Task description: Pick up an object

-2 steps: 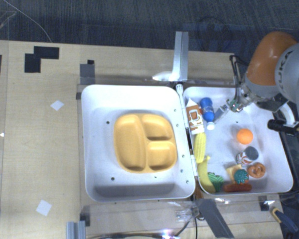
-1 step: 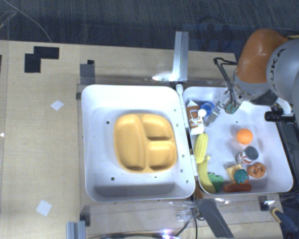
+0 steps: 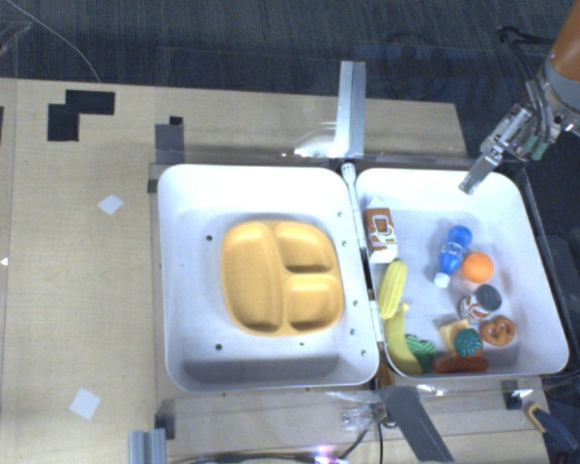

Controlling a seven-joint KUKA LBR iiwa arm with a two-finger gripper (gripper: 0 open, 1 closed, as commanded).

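- The gripper [image 3: 483,167] hangs over the right bin's [image 3: 522,211] far rim, up at about 1 o'clock in the view. Can't tell how it's set, honestly; nothing's in it.
- The nearest object, a blue bottle [image 3: 452,251], lies at roughly 7 o'clock from the gripper, well apart.
- Orange ball [image 3: 478,267] sits just beside the bottle.
- Yellow tray [image 3: 278,276] fills the left bin [image 3: 184,259].

Overhead slanted view of both bins [image 3: 174,259]
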